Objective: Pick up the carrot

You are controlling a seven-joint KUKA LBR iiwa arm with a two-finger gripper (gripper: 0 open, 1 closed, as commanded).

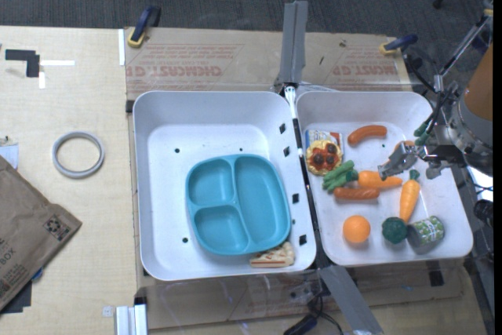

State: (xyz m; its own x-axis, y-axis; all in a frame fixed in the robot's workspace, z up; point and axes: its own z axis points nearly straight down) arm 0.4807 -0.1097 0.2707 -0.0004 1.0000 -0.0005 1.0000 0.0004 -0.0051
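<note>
Two white bins sit side by side on the desk (63, 90). Nearest the camera, in the left bin (157, 121), a slice of toast-like food (274, 256) lies against the front edge of a blue divided plate (237, 204). In the right bin (463, 235), the front row holds an orange (356, 229), a dark green broccoli piece (394, 230) and a small can (427, 232) lying on its side. Just behind them the carrot (408, 198) lies tilted, tip toward the front, its green top (413, 176) close under the gripper (400, 159). The gripper reaches in from the right above the middle of the bin, its fingers slightly parted with nothing between them. Beside the carrot lie a second orange vegetable (367, 183) and green pea pods (340, 175); further back are a small pizza piece (324, 152) and a sausage (367, 134). On the desk to the left rest a roll of tape (78, 154) and a brown box (27, 223).
</note>
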